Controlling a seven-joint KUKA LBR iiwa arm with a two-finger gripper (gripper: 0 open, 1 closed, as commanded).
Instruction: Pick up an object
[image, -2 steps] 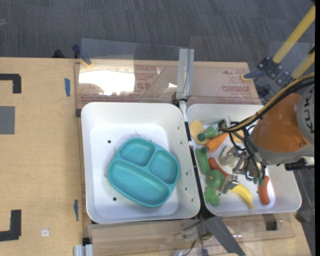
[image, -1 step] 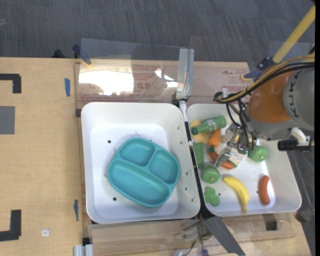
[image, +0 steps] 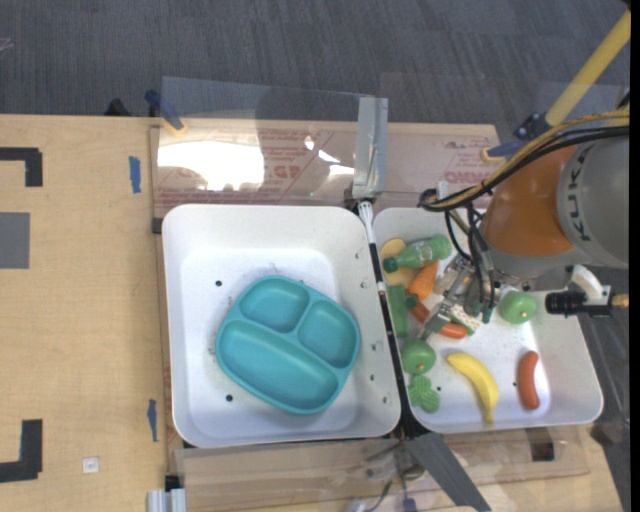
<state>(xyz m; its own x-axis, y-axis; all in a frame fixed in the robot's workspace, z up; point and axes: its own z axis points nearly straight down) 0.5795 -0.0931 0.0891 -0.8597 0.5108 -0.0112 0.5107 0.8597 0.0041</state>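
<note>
A pale wooden bench (image: 70, 330) marked with blue tape (image: 134, 173) stands on grey carpet (image: 300, 40).

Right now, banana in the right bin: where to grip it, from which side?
Grip the banana at mid-body, pincer coming straight down and closing across its narrow width. It lies flat, slanted toward the bin's near edge, with bare floor on both long sides.

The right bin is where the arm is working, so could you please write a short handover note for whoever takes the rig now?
Gripper: low in the right bin, among the toy food; whether it grips anything cannot be told from here.
Things: banana, sausage, green bottle, carrot and green apple all lie in the right bin. The teal plate sits in the left bin.
Done: arm is down over the pile.
Left: confirm a grasp and lift one object.
</note>
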